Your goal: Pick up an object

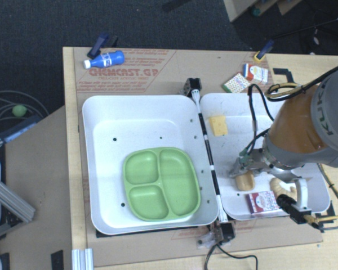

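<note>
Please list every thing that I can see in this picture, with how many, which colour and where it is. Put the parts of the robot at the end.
Bins: 2, white, side by side on the bench, left bin, right bin.
Divided plate: 1, light green, three compartments, in the left bin.
Yellow block: 1, yellow, upper part of the right bin.
Tan object: 1, tan, right bin, just below the gripper.
Small box: 1, red and white, lower part of the right bin.
Bottle: 1, blue and white, lying on the bench behind the left bin.
Small packets: several, mixed colours, on the bench behind the right bin.
Arm: 1, grey with orange band, over the right bin.
Gripper: 1, low in the right bin.
</note>
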`<action>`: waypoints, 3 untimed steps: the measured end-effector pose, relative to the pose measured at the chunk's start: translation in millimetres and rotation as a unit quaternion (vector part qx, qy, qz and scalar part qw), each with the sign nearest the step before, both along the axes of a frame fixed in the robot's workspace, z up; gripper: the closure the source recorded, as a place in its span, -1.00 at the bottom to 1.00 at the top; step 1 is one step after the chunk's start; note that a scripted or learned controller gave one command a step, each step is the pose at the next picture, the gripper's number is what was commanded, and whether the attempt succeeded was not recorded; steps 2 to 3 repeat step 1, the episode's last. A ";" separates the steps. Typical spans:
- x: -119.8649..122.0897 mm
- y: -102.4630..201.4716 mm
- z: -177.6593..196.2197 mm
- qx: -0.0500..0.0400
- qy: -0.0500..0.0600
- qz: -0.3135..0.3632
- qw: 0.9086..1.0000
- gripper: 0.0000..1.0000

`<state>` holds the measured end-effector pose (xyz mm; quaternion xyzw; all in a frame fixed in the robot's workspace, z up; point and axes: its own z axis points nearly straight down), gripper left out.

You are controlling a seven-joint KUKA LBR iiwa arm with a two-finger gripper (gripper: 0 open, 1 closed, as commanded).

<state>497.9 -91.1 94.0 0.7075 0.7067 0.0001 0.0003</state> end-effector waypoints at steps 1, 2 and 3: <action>-7.4 71.8 108.5 0.001 -0.001 0.001 1.000 1.00; -7.4 71.8 108.5 0.001 -0.001 0.001 1.000 1.00; -7.4 71.8 108.5 0.001 -0.001 0.001 1.000 1.00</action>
